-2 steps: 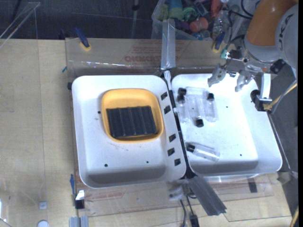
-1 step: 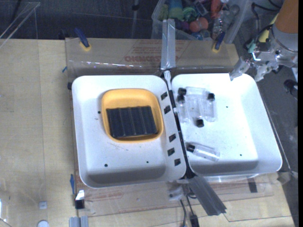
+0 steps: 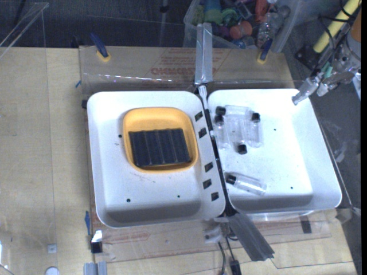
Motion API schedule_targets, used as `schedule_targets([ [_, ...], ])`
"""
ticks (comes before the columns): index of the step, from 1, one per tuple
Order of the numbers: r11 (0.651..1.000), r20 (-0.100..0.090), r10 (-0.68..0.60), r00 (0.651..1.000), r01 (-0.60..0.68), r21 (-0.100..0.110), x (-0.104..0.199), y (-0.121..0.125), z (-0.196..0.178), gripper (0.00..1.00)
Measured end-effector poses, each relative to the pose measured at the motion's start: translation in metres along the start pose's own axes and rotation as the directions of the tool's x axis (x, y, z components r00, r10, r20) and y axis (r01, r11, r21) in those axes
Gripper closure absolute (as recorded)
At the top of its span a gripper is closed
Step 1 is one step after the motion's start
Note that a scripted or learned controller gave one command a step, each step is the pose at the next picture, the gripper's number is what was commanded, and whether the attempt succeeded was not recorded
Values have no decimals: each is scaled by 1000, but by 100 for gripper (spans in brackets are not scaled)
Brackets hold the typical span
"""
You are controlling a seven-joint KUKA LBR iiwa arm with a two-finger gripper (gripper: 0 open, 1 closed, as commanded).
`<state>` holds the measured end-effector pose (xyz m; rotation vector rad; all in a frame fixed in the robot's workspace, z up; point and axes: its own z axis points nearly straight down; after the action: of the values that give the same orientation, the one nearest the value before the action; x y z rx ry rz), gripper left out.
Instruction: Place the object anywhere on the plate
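A yellow-orange plate (image 3: 135, 121) with rounded corners lies in the left bin (image 3: 109, 188). A dark grey ridged rectangular object (image 3: 159, 146) rests flat on the plate, covering most of its middle. My gripper (image 3: 307, 89) hangs at the upper right, above the far right corner of the right bin (image 3: 298, 153), well away from the plate and the dark object. Nothing shows in its grasp from this angle.
Several clear plastic vials with black caps (image 3: 238, 129) lie in the right bin, and one more (image 3: 246, 183) sits near its front. A raised divider (image 3: 209, 153) separates the bins. A tub of colourful toys (image 3: 241, 7) stands behind the bench.
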<state>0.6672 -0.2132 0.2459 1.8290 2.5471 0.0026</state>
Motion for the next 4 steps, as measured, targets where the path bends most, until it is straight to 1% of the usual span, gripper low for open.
schedule_targets([
  [1,974,0,-224,974,224,0,-9,-2,4,0],
  [2,856,2,-518,856,518,-3,-9,-2,-5,0],
  [3,660,4,-751,660,751,-3,-5,-17,-33,0],
  [4,681,-2,-732,681,732,-2,-6,-19,-14,0],
])
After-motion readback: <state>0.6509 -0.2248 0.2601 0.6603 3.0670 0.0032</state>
